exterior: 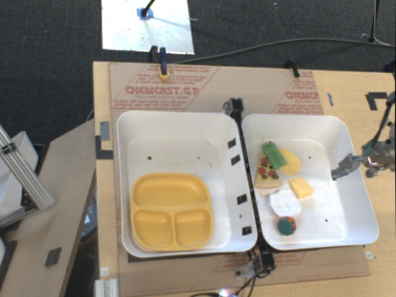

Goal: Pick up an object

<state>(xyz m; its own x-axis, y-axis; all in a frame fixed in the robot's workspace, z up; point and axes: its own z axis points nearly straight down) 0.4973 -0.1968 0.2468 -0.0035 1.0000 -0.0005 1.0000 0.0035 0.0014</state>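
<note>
The right bin holds a cluster of toy foods near its left side. A pizza slice lies beside a green pickle-like piece and a round yellow piece. A yellow cheese block sits just right of a white piece, and a green and red ball lies nearest the front. My gripper reaches in from the right over the bin's right part. It is about a hand's width right of the cheese block, and nothing shows in its grasp.
The left bin holds a yellow divided plate. Black clips run along the wall between the bins. A cable crosses the floor behind the bench. A metal frame stands at the far left.
</note>
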